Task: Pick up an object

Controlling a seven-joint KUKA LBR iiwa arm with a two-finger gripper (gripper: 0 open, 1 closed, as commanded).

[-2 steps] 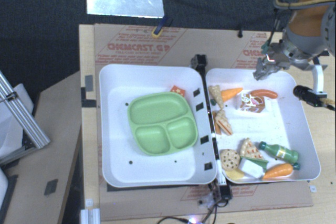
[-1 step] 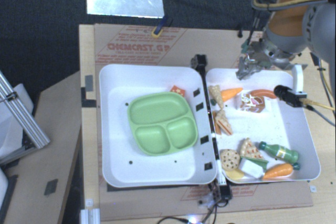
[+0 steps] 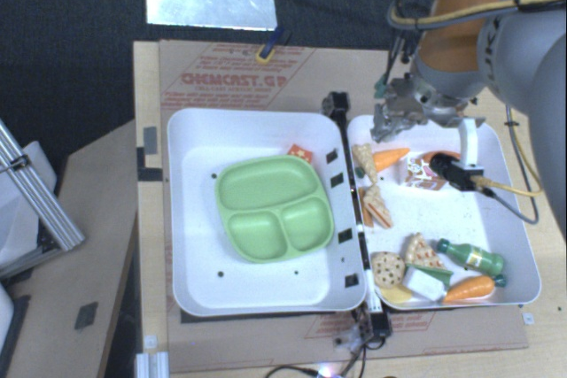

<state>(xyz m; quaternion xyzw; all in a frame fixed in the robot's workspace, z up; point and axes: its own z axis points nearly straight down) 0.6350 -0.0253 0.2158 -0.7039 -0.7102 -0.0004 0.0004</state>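
Note:
My gripper (image 3: 388, 125) hangs over the back left corner of the right bin (image 3: 518, 243), just above an orange toy carrot (image 3: 391, 159). Nothing shows held in it. Beside the carrot lie a tan bread piece (image 3: 363, 158) and a red and white packet (image 3: 426, 173). Further forward are a striped sandwich piece (image 3: 378, 210), a cookie (image 3: 386, 267), a pizza slice (image 3: 423, 251), a green bottle (image 3: 469, 258), a white block (image 3: 428, 283) and a second carrot (image 3: 470, 289).
The left bin (image 3: 190, 190) holds a green divided plate (image 3: 270, 208) and a small red box (image 3: 299, 153) at its back right. A black divider (image 3: 347, 190) runs between the bins. The grey arm (image 3: 523, 40) looms over the right bin's back edge.

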